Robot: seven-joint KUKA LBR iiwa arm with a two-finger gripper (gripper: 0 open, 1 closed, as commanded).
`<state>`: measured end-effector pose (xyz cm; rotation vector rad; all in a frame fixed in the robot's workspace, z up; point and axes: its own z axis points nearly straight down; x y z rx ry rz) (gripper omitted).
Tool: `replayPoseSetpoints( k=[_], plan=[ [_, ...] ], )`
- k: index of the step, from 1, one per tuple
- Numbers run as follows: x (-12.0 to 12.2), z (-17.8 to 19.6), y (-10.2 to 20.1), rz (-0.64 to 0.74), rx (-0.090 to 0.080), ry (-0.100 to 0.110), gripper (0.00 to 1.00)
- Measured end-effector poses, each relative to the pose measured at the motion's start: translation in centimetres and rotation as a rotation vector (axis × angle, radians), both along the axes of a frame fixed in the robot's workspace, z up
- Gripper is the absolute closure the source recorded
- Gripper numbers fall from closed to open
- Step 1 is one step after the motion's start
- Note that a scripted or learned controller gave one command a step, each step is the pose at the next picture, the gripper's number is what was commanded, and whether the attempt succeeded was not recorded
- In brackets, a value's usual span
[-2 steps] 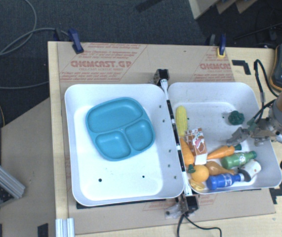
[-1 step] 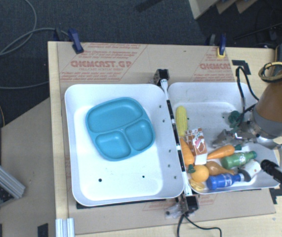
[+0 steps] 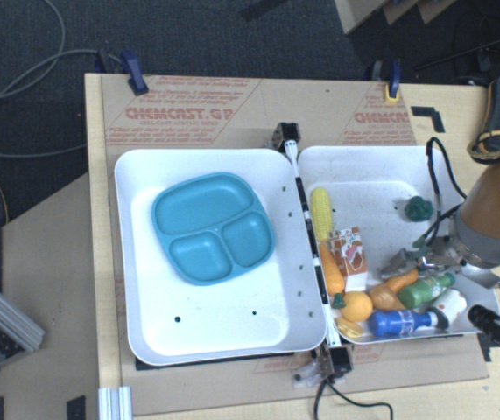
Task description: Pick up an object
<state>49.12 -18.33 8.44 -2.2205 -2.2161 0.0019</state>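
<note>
The right bin [image 3: 363,169] holds a heap of toy food along its left and front sides. A yellow corn cob [image 3: 321,213] lies by the left wall, with a small red and white carton [image 3: 349,254] and an orange carrot [image 3: 332,274] below it. At the front lie a yellow-orange fruit [image 3: 355,305], a blue bottle [image 3: 400,323] and a green vegetable [image 3: 423,292]. A small dark green ball [image 3: 419,207] sits alone farther back. My gripper [image 3: 425,263] hangs low over the green vegetable and the orange piece [image 3: 399,282] beside it.
The left bin [image 3: 144,287] bears a blue divided plate [image 3: 213,227]. My arm's orange band [image 3: 496,201] and grey wrist cover the right bin's right side. A black cable [image 3: 433,166] loops over that bin's back right corner. Clamps sit on the bench's far edge.
</note>
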Motion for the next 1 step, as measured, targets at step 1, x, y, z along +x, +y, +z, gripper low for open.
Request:
replayPoseSetpoints(
  k=[1],
  plan=[
    [-1.24,0.02,-0.36,0.001,-0.001,-0.002,0.0]
  ],
)
